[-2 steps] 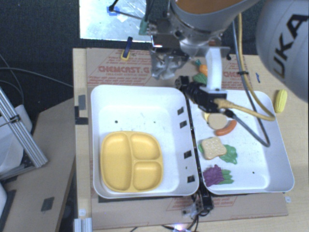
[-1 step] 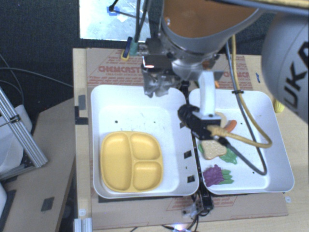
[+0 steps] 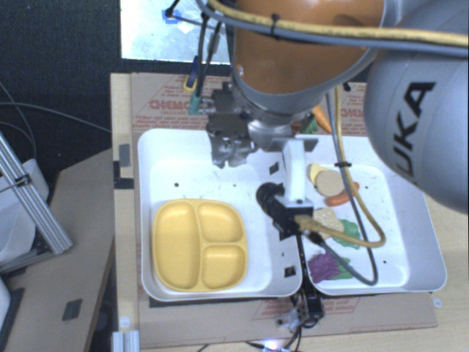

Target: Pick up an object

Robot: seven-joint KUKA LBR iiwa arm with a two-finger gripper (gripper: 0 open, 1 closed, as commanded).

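Nearest, the yellow tray [image 3: 198, 243] lies in the left bin [image 3: 146, 196]; the purple toy [image 3: 327, 266], green piece [image 3: 350, 233] and sausage [image 3: 338, 196] wait in the right bin [image 3: 410, 226]. Farther back my gripper [image 3: 233, 155] hangs over bare floor, nothing between its fingers that I can see; their spread I cannot tell. The picking remains undone.

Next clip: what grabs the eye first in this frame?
The KUKA arm fills the top and right, its orange band uppermost and its gripper hanging over the left bin. Below it in that bin lies a yellow divided plate. Small toy foods, including a purple bunch of grapes, sit in the right bin.
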